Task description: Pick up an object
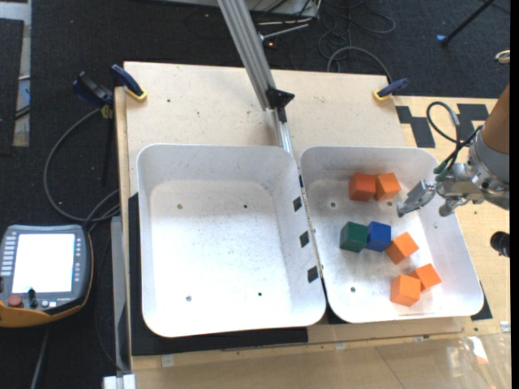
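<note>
The light is bright and even, and it seems to come from above. The two white bins [219, 177] shine the most, and their rims look a little washed out. Shadows are soft and small, tucked under the bin edges and beside the blocks [375, 186]. The dark floor [65, 39] around the bench [203, 104] looks dim. The whole picture is a bit grainy and soft. The arm [495, 144] at the right edge looks fuzzy.

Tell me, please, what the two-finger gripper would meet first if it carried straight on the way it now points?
Probably the small blue cube: the gripper points down-left into the right white bin, and the blue cube lies nearest that line, though height above the bin floor is unclear.
</note>
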You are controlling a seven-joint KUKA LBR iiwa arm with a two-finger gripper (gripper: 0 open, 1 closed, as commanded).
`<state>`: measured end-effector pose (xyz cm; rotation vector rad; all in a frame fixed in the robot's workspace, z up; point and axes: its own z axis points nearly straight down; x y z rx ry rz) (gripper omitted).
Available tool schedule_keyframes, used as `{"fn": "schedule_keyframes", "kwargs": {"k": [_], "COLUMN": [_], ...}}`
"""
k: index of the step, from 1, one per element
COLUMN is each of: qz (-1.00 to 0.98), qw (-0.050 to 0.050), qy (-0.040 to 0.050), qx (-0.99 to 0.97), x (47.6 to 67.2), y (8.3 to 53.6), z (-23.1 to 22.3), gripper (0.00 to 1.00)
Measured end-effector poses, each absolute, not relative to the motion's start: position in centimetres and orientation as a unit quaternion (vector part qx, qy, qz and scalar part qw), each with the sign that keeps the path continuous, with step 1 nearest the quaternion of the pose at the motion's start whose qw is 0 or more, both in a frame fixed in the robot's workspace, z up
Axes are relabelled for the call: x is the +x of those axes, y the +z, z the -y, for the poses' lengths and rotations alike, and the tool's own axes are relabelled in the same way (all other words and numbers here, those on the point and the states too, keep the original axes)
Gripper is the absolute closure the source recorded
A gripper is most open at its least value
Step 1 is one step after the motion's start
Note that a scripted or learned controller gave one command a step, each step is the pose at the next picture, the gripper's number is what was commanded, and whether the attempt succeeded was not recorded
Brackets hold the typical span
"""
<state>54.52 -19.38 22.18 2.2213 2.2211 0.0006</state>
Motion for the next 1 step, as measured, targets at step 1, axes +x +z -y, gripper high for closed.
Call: {"fn": "schedule_keyframes", "kwargs": {"k": [1], "qz": [-0.709], "qw": [0.005], "qy": [0.0021], "qx": [0.706], "x": [58.71], "y": [28.78], "z": [19.93], "gripper": [0.00]}}
